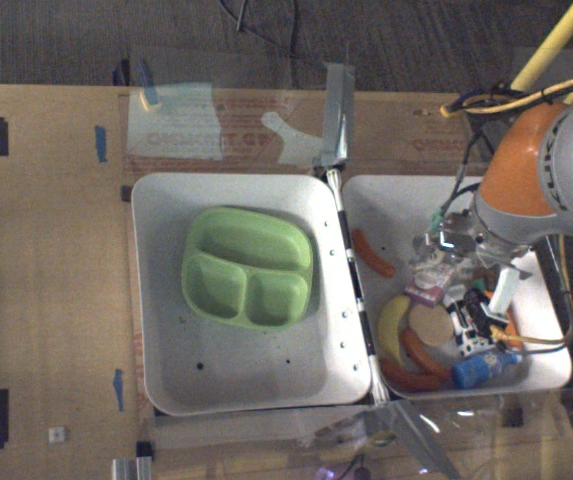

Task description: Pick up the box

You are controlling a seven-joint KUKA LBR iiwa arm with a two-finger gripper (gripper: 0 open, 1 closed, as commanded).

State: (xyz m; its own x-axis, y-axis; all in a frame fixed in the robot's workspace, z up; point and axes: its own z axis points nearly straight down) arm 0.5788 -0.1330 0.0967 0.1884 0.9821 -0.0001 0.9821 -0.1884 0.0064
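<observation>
I see the jaws (444, 258) low in the right bin (386, 203), their state hidden from me. The box (427, 286), small, pinkish and white, lies just beneath them among bananas (394, 328) and sausages (371, 252). A green tray (249, 266) fills the left bin (166, 348).

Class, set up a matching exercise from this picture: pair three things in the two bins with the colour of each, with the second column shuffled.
Things:
1. Divided tray in the left bin
2. Bottle at the right bin's near edge
3. Long sausage-shaped piece by the divider in the right bin

Colours:
A. Blue
B. Red-orange
C. Green

Pairs: 1-C, 2-A, 3-B
</observation>
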